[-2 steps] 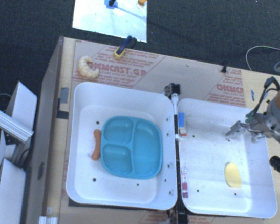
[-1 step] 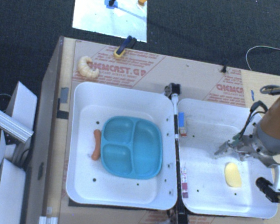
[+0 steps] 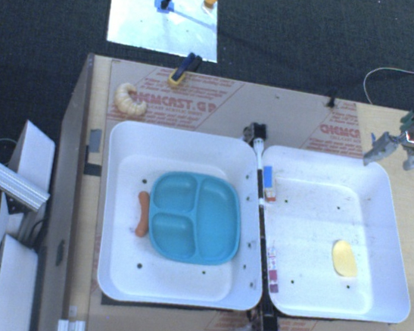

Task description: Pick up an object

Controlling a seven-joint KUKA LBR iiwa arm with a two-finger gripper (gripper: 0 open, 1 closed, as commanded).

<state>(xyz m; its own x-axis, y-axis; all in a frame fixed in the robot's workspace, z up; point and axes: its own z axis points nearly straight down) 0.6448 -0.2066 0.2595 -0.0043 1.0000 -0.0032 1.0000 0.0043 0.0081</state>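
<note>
Lying apart — yellow piece (image 3: 344, 258), fingers (image 3: 397, 148)

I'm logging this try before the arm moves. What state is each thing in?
Claw: above the right bin's far right corner, holding nothing.
Blue tray: flat in the left bin, compartments bare.
Sausage: lying beside the tray's left edge.
Yellow piece: lying flat in the right bin, alone.
Left bin: holds tray and sausage.

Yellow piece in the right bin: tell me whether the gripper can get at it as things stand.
Probably yes. The yellow piece lies alone on the right bin floor, with nothing over or beside it, and the gripper hangs above that bin's far right corner.
</note>
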